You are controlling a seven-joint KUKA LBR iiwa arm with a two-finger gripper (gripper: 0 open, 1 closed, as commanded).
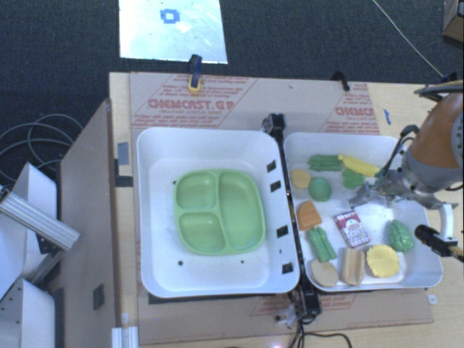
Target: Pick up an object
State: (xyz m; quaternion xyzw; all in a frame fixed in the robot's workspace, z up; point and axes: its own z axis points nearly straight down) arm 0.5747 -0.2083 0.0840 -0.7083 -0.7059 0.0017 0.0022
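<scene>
The arm is seen entering at the right edge of the frame, its orange band above the grey wrist, bent down over the right bin. The claw is lowered into that bin's upper middle, just right of a green ball and just above a small red packet; how far it is open cannot be told, and nothing can be seen held in it.

In the left bin one light green divided plate with three compartments is found. In the right bin about ten toy foods are counted: the green ball, an orange piece, a green pod, a green vegetable at the top, a yellow banana, the red packet, two tan bread pieces, a yellow piece and a green leafy piece.

Both bins are carried by a wooden surface printed with red lettering. Dark carpet is seen around it, with a pale sheet at the upper left and cables at the left.
</scene>
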